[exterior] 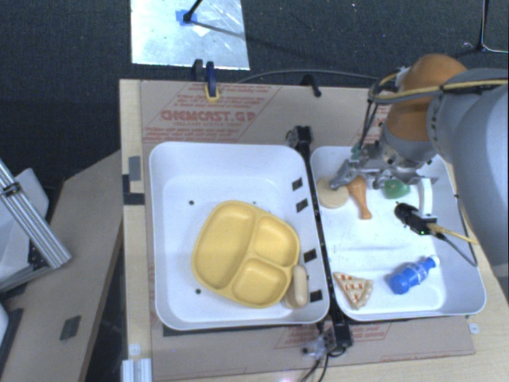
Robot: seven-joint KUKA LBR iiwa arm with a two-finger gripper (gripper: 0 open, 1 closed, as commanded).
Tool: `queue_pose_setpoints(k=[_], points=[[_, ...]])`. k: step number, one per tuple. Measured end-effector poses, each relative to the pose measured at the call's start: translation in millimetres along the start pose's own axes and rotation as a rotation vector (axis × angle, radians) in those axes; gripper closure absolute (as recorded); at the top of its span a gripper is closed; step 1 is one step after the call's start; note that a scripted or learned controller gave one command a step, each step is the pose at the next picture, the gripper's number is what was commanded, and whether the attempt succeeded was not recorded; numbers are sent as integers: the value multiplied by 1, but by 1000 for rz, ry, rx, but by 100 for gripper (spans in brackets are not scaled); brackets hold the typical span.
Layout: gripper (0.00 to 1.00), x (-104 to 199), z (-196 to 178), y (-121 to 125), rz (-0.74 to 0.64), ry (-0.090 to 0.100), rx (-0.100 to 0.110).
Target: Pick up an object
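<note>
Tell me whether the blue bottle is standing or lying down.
Lying down. The blue bottle rests on its side on the right bin's floor, its white cap pointing toward the upper right.

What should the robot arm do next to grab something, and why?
Probably lower straight down a little: the gripper hangs at the back of the right white bin, right by the tan toy drumstick and round beige disc, with a green piece beside. That looks closest to grab.
</note>
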State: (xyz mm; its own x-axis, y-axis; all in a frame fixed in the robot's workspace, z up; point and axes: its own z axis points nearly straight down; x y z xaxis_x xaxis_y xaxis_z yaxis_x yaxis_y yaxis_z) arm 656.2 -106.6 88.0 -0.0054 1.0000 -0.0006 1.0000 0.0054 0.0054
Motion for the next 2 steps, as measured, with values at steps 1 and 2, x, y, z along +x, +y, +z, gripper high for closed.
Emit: queue_pose_setpoints(k=[1,2], points=[[100,1,-15,3,-2,1,-12],[100,-4,-71,-4,4,-1,-1]])
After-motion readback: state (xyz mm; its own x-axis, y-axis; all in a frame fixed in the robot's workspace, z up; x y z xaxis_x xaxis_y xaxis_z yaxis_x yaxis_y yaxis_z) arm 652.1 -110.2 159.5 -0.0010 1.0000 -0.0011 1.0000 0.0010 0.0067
